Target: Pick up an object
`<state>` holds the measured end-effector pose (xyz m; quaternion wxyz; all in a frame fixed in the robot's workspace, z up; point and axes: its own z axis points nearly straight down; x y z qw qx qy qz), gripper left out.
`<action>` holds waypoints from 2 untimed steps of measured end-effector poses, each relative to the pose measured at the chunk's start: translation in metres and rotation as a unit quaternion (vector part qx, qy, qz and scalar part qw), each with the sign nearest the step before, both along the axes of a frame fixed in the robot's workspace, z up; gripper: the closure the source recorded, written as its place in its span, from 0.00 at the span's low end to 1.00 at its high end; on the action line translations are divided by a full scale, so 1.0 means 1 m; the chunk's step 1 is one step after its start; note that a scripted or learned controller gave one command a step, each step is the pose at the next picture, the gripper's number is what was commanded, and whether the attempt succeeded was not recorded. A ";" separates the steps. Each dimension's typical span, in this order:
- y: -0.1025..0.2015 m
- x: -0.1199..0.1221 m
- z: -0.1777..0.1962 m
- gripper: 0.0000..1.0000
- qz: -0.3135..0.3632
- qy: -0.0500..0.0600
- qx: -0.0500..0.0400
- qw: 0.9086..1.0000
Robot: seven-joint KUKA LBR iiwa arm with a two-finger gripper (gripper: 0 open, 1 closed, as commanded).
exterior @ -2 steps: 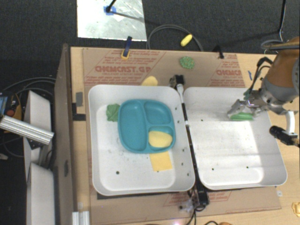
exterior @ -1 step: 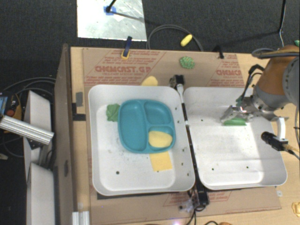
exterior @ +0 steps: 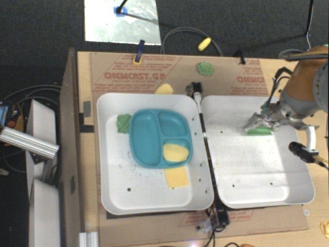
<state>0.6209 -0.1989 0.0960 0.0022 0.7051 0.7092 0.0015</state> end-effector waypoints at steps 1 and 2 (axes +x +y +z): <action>0.040 0.051 -0.011 1.00 0.002 -0.001 0.001 1.000; 0.027 0.050 0.085 1.00 -0.002 -0.003 -0.001 1.000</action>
